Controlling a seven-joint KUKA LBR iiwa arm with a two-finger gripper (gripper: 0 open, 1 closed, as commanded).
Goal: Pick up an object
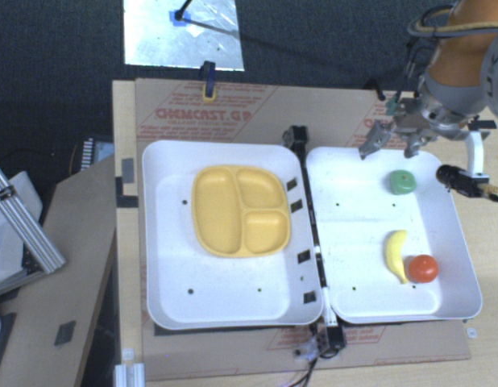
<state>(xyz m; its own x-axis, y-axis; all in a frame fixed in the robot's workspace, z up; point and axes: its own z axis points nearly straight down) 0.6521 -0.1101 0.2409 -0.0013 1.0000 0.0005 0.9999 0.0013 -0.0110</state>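
Hovering over the right bin's far rim, claw spread open, holding nothing, green object just beside.

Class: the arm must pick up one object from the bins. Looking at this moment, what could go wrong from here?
1. The banana and the red-orange ball touch, so a grasp on one may knock away the other.
2. The open gripper hangs over the right bin's far rim, not above the green object; closing now would probably catch nothing.
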